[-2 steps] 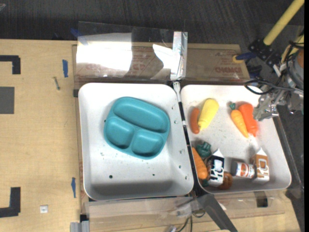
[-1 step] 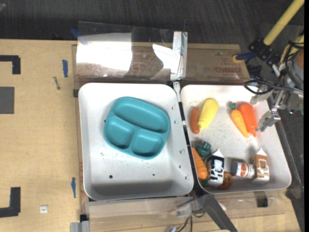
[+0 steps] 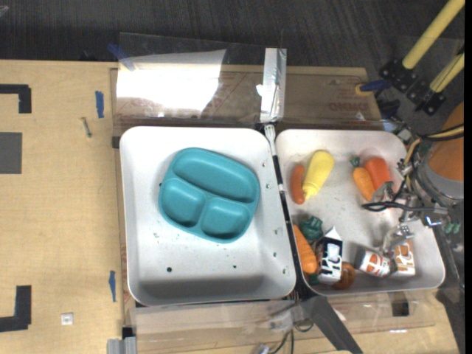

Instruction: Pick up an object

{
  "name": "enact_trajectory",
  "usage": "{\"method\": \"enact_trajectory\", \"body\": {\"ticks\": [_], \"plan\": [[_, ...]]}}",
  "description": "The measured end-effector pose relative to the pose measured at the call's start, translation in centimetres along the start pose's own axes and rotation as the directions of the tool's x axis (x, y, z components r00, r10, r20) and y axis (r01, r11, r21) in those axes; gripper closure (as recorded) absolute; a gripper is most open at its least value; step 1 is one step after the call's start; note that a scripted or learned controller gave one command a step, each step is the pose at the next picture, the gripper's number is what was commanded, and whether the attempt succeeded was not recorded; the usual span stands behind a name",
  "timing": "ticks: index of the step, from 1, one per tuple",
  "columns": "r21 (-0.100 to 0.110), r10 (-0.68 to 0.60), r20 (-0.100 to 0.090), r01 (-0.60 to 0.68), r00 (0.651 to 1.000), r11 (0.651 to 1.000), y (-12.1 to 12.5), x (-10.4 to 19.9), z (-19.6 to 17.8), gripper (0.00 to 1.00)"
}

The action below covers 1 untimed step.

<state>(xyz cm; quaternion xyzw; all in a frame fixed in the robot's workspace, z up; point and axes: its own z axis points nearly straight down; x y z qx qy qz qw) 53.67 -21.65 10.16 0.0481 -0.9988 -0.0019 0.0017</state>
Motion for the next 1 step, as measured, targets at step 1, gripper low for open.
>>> {"method": "enact_trajectory", "body": {"ticks": [1], "plan": [[0.007,-0.204,0.015,0.204,0.979,0.979,3.80,-12.62,1.30,0.00]]}}
